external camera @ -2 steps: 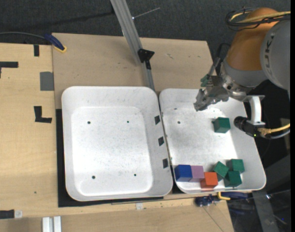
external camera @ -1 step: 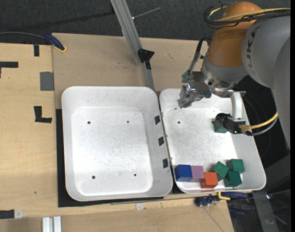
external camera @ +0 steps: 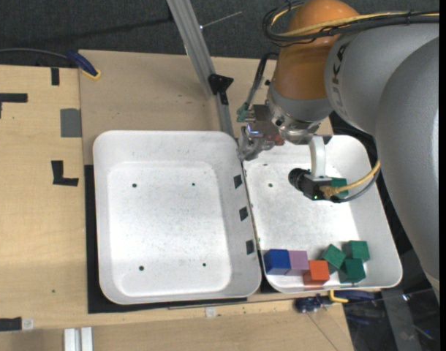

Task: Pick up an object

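Several small blocks lie along the front edge of the right bin [external camera: 281, 210]: a blue cube [external camera: 278, 260], a pale purple cube [external camera: 298, 259], an orange cube [external camera: 318, 270] and three green blocks [external camera: 352, 269] bunched at the front right corner. My gripper [external camera: 250, 143] hangs at the back left corner of the right bin, close to the wall between the two bins and far behind the blocks. I see nothing held in it. The grey arm with its orange band [external camera: 314, 20] hides the bin's back right part.
The left bin [external camera: 106, 196] stands beside the right one. A slanted metal rail [external camera: 197, 46] runs down to the bins' back edge near the gripper. A black unit with a green cable [external camera: 314, 185] hangs over the right bin's middle.
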Controlling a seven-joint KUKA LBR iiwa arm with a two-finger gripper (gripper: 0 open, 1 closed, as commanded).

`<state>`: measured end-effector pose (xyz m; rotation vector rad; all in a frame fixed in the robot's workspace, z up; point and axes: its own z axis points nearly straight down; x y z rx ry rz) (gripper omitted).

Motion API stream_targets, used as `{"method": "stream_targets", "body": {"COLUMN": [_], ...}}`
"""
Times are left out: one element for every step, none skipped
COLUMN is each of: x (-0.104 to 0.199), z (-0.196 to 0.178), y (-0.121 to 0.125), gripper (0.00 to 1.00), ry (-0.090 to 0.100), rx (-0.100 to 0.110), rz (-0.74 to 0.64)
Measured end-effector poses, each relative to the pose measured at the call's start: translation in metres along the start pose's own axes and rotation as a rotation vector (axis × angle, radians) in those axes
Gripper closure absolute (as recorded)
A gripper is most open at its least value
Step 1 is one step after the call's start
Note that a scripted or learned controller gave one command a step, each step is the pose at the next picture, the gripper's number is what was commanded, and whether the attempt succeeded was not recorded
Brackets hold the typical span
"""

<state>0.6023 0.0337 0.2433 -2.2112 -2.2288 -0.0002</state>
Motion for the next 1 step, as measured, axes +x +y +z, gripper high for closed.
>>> {"method": "stream_targets", "body": {"x": [0.0477], "z": [0.0020], "y": [-0.0048], "gripper": [1.00], "ry": [-0.001], "rx": [0.001], "rz": [0.001]}}
